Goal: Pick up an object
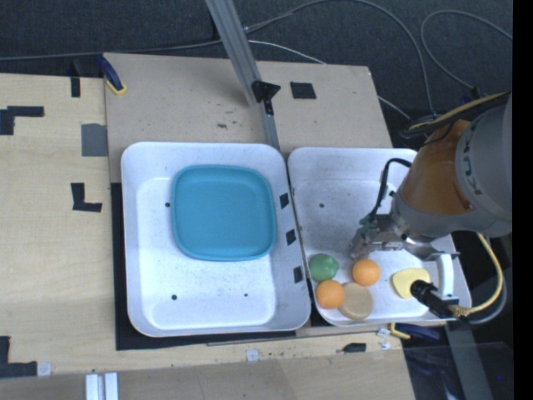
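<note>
step: approach | gripper just above orange ball; you can't tell its state | next: you descend onto ball

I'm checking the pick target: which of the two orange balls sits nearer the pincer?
The upper orange ball, just below the pincer; the other orange ball lies lower left.

No readable text — no labels, brands, numbers or signs legible anywhere.
</note>
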`<state>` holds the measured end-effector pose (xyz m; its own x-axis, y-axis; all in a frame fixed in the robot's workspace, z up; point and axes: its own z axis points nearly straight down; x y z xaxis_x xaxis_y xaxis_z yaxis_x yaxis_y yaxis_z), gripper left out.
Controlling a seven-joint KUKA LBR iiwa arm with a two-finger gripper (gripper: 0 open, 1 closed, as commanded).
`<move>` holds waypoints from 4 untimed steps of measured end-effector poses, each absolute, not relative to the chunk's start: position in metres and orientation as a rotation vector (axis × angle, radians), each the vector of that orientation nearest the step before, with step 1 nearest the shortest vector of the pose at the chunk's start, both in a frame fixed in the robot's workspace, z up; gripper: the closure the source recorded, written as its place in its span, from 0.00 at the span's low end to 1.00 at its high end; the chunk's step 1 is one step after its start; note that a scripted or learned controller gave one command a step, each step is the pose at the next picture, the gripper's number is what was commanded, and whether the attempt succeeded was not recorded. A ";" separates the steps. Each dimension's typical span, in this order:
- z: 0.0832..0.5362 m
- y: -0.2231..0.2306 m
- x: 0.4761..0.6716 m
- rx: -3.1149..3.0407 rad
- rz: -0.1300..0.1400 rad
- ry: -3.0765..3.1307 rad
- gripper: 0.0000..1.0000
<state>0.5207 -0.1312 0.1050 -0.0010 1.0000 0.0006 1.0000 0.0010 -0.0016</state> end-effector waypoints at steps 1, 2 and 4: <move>0.155 -0.129 0.512 -2.223 -0.003 -2.224 1.00; 0.217 -0.131 0.511 -2.224 -0.005 -2.225 1.00; 0.258 -0.089 0.529 -2.217 0.000 -2.225 1.00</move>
